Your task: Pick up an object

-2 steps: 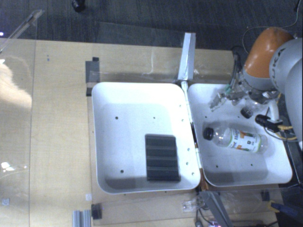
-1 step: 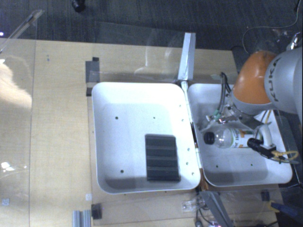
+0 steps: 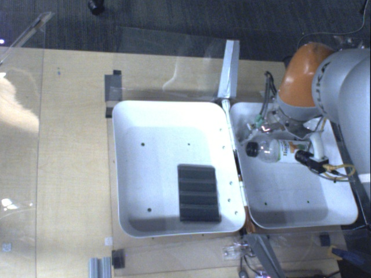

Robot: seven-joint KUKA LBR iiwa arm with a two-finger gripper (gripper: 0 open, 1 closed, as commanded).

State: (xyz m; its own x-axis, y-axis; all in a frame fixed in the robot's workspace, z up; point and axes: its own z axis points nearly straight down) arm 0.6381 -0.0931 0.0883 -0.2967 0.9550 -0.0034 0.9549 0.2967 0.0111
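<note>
A black ribbed block (image 3: 199, 193) is lying low in the left bin (image 3: 133, 120), plenty of bare floor around it. In the right bin (image 3: 301, 207), a clear bottle with a black cap (image 3: 268, 150) is resting on its side directly under the jaws; whether they're open, I cannot tell.

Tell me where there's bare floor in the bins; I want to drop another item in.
The left bin is bare across its far half and left of the black ridged block. The right bin is crowded at its far end by the arm and clear bottle; its near floor is bare.
</note>
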